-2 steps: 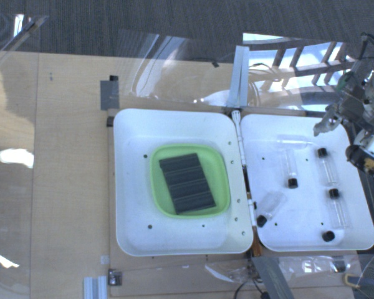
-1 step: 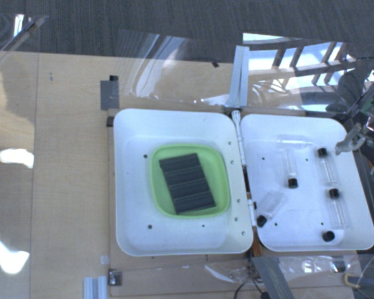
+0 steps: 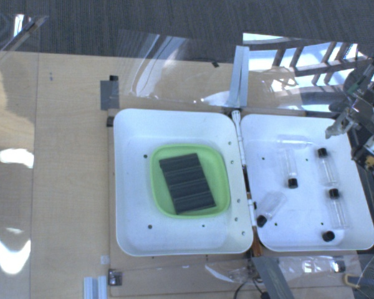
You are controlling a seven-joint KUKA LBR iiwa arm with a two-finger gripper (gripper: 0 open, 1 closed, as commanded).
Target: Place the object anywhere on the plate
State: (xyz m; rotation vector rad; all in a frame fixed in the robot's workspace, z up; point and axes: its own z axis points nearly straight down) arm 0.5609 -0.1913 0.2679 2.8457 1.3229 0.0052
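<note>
View from above, at a slant. Two white bins sit side by side on the surface (image 3: 62, 167). The left bin (image 3: 131, 229) holds a green plate (image 3: 159, 198), set roughly at its centre. On the plate lies a dark ribbed block (image 3: 187, 184), flat, turned slightly off square, its whole outline inside the plate's rim. The right bin (image 3: 361, 185) holds several clear tubes with black caps: one near the bin's middle (image 3: 291, 166), one to its right (image 3: 327, 167), one lower right (image 3: 338, 210), and one at the lower left corner (image 3: 271, 203). They lie well apart from one another, and all are apart from the plate.

The arm (image 3: 368, 98) enters at the upper right of the frame, its tip over the upper right edge of the right bin. I see nothing carried at the tip. From my station I cannot tell whether the jaws are apart or together; that end is small and broken up by glare.

Progress, as I judge it: if the block is the object meant, the placing is done, since it rests on the plate and is free of the arm, and only the arm's retreat is left. If a tube is meant, nothing is done yet: the pick, the carry across the divide between the bins, and the release over the plate all remain.
</note>
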